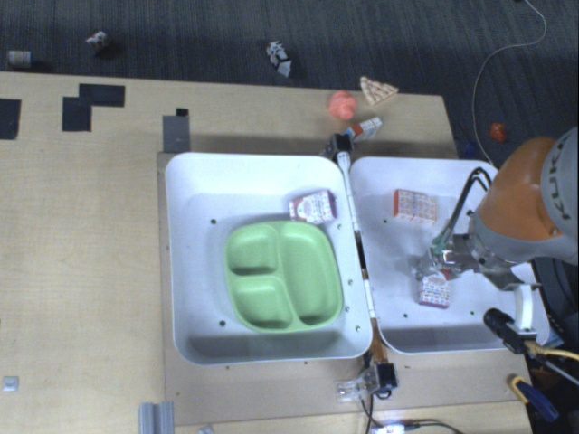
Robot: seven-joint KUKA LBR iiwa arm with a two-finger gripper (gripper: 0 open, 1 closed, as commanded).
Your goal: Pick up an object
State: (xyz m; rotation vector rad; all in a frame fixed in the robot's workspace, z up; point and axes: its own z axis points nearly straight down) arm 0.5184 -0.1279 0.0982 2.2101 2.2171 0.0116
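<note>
White right bin (pixel 470 333): your gripper (pixel 438 262) sits right over the small packet (pixel 435 291), touching its far end. You cannot tell its state. Another packet (pixel 415 205) lies farther away.

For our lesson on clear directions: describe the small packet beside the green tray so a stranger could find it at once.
Start at the left white bin, which holds a light green plastic divided tray. At that tray's far right corner lies a small purple-and-white packet, touching the tray. The other two packets are reddish-patterned and sit in the right white bin.
</note>
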